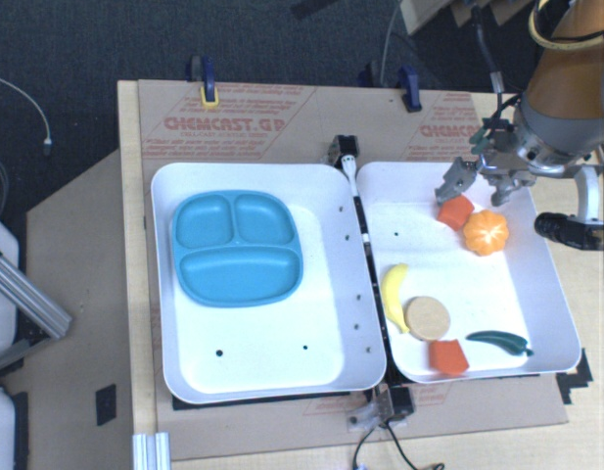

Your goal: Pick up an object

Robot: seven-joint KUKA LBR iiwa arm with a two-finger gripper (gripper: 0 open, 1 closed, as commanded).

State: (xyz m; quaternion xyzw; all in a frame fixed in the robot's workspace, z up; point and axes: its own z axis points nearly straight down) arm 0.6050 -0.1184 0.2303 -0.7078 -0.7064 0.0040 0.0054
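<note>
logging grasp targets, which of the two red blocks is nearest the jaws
The red block at the right bin's far end, beside the orange; the other red block lies at the near edge.

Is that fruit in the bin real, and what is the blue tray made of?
The banana and the orange look like toy plastic: flat, even colour, smooth skin, though the view leaves it open. The blue tray seems moulded plastic, matte, with rounded compartment ridges. The white bins look like thin glossy plastic, showing soft highlights.

Grey arm (pixel 561 116), orange band (pixel 574 62) above wrist; grey metal claw (pixel 481 185).
</note>
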